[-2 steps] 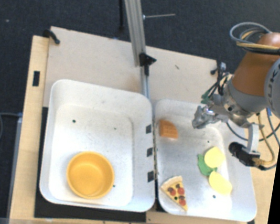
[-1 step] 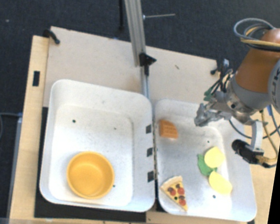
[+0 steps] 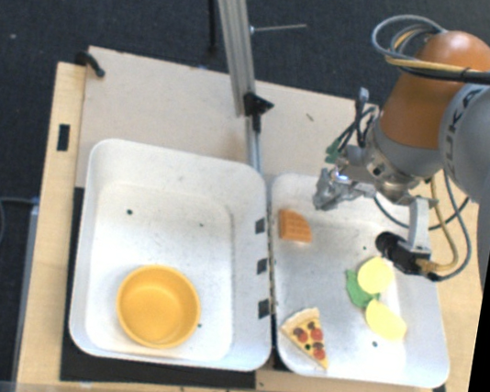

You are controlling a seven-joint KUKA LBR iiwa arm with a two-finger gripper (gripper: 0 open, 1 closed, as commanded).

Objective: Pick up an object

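My gripper (image 3: 328, 195) hangs over the far left corner of the right bin (image 3: 422, 360), its tips pointing down with nothing seen between them. An orange waffle-like toy (image 3: 294, 227) lies just below and left of it, apart from the fingers. A pizza slice (image 3: 307, 334) rests at the bin's near left. Two yellow round pieces (image 3: 376, 277) (image 3: 385, 321) with a green piece (image 3: 358, 291) between them lie at the right. A yellow bowl (image 3: 159, 305) sits in the left bin (image 3: 109, 177).
A slanted aluminium post (image 3: 239, 50) rises behind the bins, its foot near the divider. Cables and a black fitting (image 3: 403, 252) hang off the wrist over the right bin's far side.
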